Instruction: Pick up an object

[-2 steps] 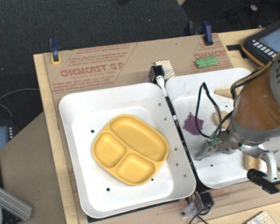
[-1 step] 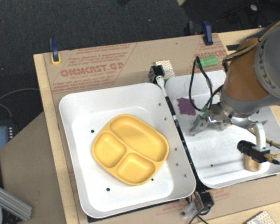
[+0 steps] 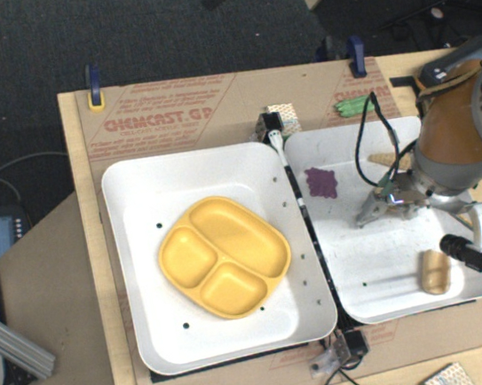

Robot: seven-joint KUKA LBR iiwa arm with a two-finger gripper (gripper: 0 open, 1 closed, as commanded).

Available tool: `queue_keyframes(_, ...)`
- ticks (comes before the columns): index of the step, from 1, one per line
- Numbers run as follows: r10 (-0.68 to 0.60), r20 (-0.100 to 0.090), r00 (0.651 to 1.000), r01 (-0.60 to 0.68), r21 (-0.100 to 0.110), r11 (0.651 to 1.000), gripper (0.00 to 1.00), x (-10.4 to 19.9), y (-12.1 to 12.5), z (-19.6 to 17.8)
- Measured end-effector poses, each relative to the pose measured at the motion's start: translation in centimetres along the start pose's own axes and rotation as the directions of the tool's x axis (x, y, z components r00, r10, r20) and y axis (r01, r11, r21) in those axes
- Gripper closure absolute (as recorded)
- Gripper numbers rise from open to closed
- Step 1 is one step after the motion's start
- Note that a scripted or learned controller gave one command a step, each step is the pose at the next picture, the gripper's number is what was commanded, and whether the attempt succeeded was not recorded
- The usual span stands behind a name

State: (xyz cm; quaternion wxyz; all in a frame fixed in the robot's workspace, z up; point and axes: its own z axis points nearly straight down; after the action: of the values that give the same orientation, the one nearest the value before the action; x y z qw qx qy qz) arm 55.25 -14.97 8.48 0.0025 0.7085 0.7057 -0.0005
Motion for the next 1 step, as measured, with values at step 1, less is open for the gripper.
queue_keyframes(1, -0.009, -0.003, 1.000, 0.009, -0.001, 1.000, 0.00, 4.62, 3.03, 0.00)
